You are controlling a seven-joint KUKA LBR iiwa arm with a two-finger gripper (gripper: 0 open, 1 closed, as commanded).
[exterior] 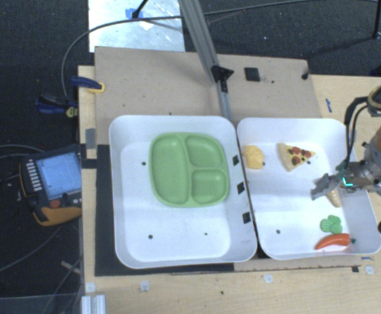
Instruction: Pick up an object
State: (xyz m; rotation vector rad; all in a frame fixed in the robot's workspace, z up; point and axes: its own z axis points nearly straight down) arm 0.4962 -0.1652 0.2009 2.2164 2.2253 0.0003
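In the right bin (268, 234) lie a yellow bread-like piece (253, 156) near the left wall, a pizza slice (296, 156) at the back, a green leafy toy (331, 224) and a red-orange sausage-like toy (332, 241) at the front right. My gripper (326, 188) hangs low over the right side of this bin, reaching in from the right. A small tan object (334, 200) peeks out just under and beside it; whether it is gripped is unclear.
The left bin (131, 234) holds a green divided plate (189, 169). A divider with black clips (240, 188) separates the bins. A handheld pendant (53, 182) lies off the bench at left, and a grey pole (200, 31) slants in from the back.
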